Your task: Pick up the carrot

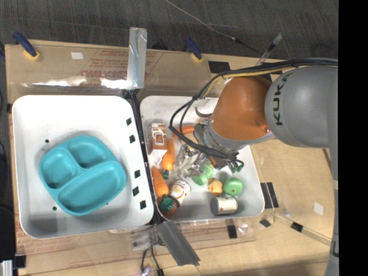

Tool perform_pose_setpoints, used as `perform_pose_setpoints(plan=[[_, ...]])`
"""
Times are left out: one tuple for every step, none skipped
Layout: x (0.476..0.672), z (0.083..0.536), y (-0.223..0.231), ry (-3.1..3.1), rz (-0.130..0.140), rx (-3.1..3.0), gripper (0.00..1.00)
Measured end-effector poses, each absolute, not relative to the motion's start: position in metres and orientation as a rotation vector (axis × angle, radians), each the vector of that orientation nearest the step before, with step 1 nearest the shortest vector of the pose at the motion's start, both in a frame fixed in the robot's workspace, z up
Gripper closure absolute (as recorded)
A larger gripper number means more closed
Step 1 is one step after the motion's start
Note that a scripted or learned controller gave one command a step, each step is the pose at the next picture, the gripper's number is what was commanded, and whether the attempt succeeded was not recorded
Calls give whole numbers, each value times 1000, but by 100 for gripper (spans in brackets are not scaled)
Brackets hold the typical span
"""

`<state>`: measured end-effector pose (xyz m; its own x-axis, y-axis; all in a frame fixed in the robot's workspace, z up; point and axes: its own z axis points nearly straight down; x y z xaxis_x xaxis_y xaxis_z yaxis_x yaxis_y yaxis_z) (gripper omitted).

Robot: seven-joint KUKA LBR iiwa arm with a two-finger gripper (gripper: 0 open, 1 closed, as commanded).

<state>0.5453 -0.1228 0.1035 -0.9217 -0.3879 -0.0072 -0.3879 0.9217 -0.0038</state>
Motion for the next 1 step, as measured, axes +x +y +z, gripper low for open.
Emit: perform_pose_setpoints(plan=[[521, 196, -57, 3078, -3, -574, 100]])
